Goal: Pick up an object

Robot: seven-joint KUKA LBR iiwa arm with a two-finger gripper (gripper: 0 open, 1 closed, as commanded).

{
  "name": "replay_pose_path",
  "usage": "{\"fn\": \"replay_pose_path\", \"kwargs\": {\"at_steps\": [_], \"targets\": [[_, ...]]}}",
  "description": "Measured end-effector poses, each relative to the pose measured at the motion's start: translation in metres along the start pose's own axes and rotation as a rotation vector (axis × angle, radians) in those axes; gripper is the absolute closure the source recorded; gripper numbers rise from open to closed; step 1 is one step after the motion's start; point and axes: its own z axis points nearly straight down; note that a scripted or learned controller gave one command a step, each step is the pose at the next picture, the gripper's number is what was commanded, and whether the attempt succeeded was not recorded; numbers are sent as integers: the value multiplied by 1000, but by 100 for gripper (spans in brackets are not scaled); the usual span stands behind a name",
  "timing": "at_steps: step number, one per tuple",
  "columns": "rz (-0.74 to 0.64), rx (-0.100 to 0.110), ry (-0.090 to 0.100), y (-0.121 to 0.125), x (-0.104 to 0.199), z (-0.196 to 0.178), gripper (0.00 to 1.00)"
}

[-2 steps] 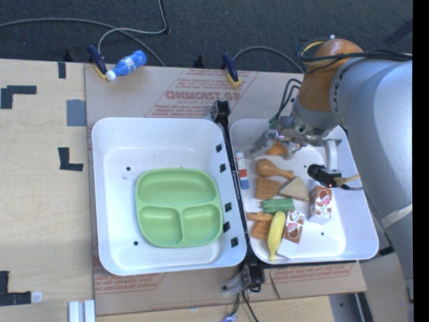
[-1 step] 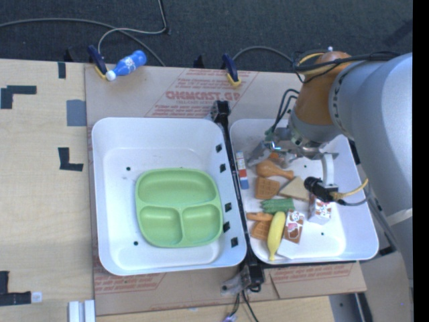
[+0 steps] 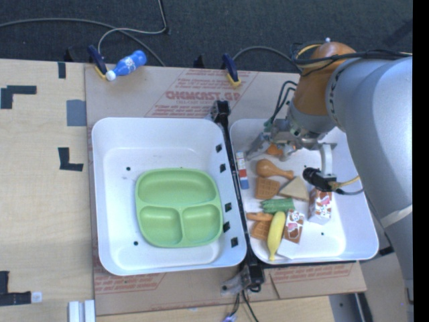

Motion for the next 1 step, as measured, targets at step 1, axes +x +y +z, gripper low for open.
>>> {"fn": "replay_pose_path", "kwargs": {"at_steps": [1], "targets": [[2, -7, -5, -50, 13, -1, 0]]}}
